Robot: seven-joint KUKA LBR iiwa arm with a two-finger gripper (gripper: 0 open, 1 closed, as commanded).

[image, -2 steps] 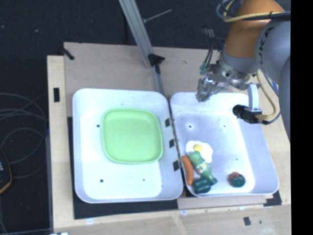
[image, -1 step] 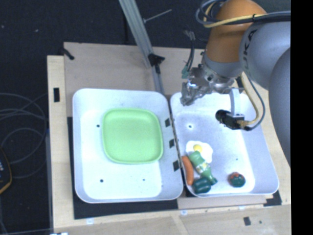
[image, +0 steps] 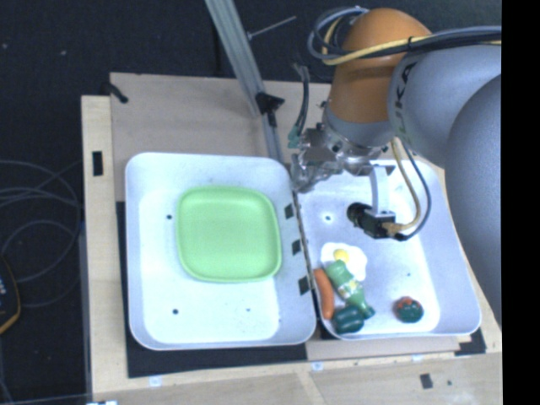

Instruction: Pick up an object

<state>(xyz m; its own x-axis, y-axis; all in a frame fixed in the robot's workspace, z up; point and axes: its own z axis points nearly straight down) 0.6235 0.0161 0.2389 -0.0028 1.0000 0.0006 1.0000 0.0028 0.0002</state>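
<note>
My gripper [image: 306, 173] hangs over the far left corner of the right bin [image: 439, 251], close to the wall between the two bins. Several small toys lie in that bin's near left corner, well below the gripper: a white fried egg with a yellow yolk [image: 354, 260], a light green bottle-shaped piece [image: 345, 280], an orange carrot [image: 325, 292] and a dark green piece [image: 350, 318]. A small red and green toy [image: 408, 309] sits apart to their right. Nothing shows in the gripper.
A light green square plate [image: 228, 233] lies in the middle of the left bin [image: 152, 310]. A grey slanted pole [image: 240, 57] rises behind the bins. A black cable fitting [image: 371, 219] hangs from the arm over the right bin.
</note>
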